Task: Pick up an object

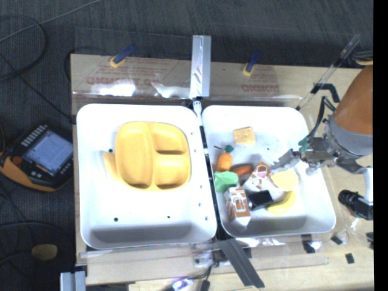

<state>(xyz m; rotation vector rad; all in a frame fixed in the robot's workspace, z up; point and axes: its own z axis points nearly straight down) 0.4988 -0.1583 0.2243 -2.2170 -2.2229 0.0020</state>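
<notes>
Front of right bin: small carton (238,202) with orange and white print lies near the front wall, touching a black item (259,199) and a yellow banana-like piece (282,204).
Right bin (315,214): holds the whole clutter; an orange carrot-like toy (224,161), a green piece (226,179), a red-and-white packet (260,175), a pale yellow round thing (285,179) and a tan cube (244,136) standing apart towards the back.
Left bin (97,223): carries a yellow divided tray (152,154), upside unclear, near its middle.
Arm: reaches in from the right, orange band at the frame edge, wrist over the right bin's right wall.
Hand (290,159): hangs over the right part of the right bin, just above the pale yellow round thing; whether it is clenched or released I cannot tell, and nothing shows between its tips.
Progress: judged as early; no object is lifted, all lie in the bins. Left to do: descend, close on one piece, raise it.
Hard to make out: tips of the hand blur into the white floor; the black item's shape is unclear; the arm is cut off at the right.
</notes>
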